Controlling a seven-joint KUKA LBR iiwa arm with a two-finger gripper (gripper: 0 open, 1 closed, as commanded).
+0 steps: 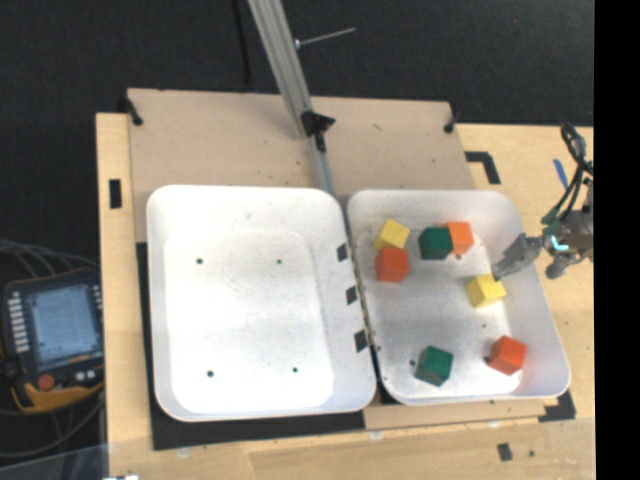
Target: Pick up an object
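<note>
End effector (512, 256) at right bin's (530, 368) right rim — grip state unclear, nothing seen held. Yellow block (486, 290) just below-left; green block (435, 242) and orange block (460, 235) further left.

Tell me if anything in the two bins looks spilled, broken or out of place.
Nothing stands out. The blocks sit loose in the right bin, all within its rim, such as the yellow block near the gripper. The left bin looks undamaged.
</note>
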